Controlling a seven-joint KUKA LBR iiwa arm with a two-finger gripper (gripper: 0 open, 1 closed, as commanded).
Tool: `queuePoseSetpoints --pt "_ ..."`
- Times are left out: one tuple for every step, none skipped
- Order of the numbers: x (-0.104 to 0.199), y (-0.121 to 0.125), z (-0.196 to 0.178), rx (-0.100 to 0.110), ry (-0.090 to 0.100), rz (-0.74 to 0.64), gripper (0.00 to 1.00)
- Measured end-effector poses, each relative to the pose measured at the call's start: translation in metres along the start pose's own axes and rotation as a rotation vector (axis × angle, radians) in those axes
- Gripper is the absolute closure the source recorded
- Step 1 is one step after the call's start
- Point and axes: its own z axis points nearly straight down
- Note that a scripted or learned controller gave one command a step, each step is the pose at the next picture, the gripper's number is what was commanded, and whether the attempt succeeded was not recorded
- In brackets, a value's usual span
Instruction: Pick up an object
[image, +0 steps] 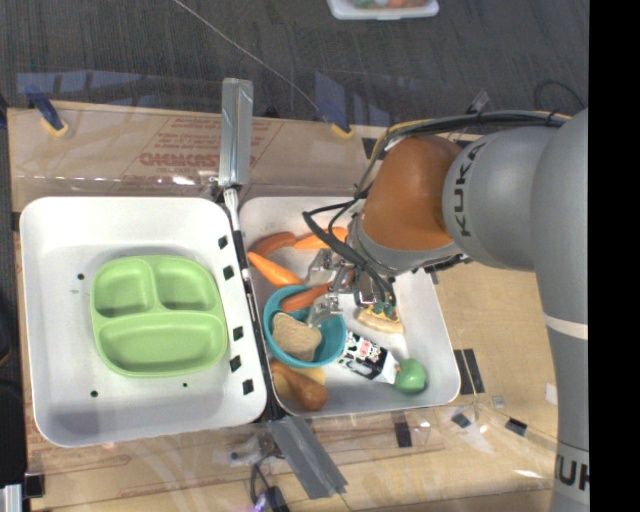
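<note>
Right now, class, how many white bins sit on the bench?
2. The left bin holds a green divided plate; the right bin holds toy food beneath the arm, which may hide more items.

My gripper (345, 290) hangs over the right bin (437, 345), just beside the bowl (290, 305). The divided plate (157, 314) lies in the left bin (50, 300), left of that bowl.

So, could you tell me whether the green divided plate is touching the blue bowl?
Apart. The camera view shows the green plate in the left bin and the blue bowl in the right bin.
</note>
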Motion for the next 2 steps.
queuePoseSetpoints --pt "-0.005 0.06 -0.082 -0.016 0.008 0.368 1.0" --pt "-0.036 0.087 -0.079 -0.009 0.018 0.805 1.0"
